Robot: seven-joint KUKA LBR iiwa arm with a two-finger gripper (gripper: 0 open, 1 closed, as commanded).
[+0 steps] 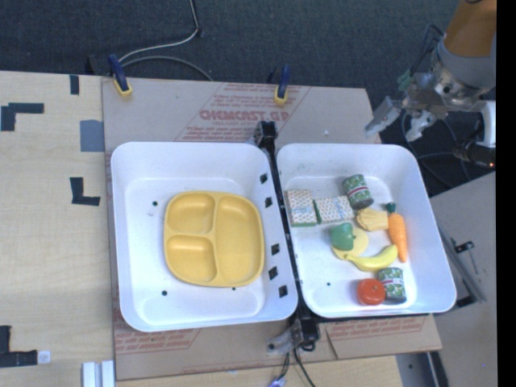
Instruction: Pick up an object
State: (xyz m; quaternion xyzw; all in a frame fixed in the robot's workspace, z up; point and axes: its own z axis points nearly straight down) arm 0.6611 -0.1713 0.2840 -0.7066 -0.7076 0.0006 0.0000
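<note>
My gripper (395, 126) hangs open above the bench, just beyond the far right corner of the right bin (427, 216), with nothing between its fingers. In that bin lie two checkered blocks (301, 206) (333, 209), a green-labelled can (356, 190), a pale yellow piece (372, 218), a carrot (397, 236), a green pepper (343, 236), a banana (372, 257), a red tomato (371, 291) and a second can (393, 284). All of them sit apart from the gripper, nearer the front.
A yellow divided plate (214, 238) rests in the left bin (129, 216). A black divider (278, 216) runs between the bins. Two clamps (121, 81) (280, 93) hold the cardboard sheet at the back. Cables trail near the front edge (290, 349).
</note>
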